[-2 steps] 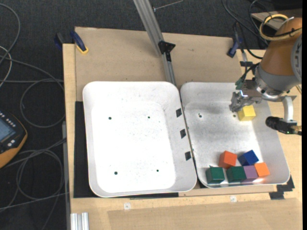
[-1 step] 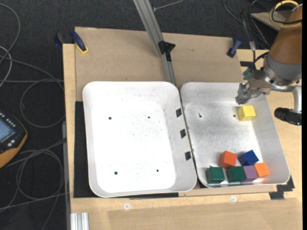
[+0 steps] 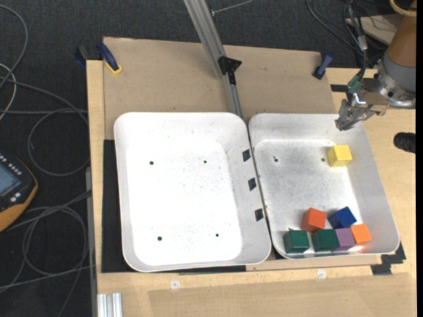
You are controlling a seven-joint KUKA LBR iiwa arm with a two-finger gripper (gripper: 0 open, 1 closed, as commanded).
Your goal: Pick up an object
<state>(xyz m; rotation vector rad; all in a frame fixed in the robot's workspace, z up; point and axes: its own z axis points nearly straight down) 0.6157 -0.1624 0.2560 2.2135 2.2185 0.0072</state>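
Observation:
The right bin (image 3: 284,177) holds several small blocks. A yellow block (image 3: 340,154) lies alone near its far right side. Clustered in the near right corner are a red block (image 3: 314,218), a blue block (image 3: 344,216), an orange block (image 3: 361,233), a purple block (image 3: 345,238) and two green blocks (image 3: 297,241), (image 3: 324,240). My gripper (image 3: 346,122) hangs over the bin's far right rim, just beyond and slightly right of the yellow block, apart from it. Nothing shows in its grip.
The left bin (image 3: 132,177) lies beside the right one, with three black clips (image 3: 252,183) along the seam. A slanted metal pole (image 3: 211,38) rises behind the bins. Blue clamps (image 3: 322,65) grip the board's far edge. Cables lie on the floor at left.

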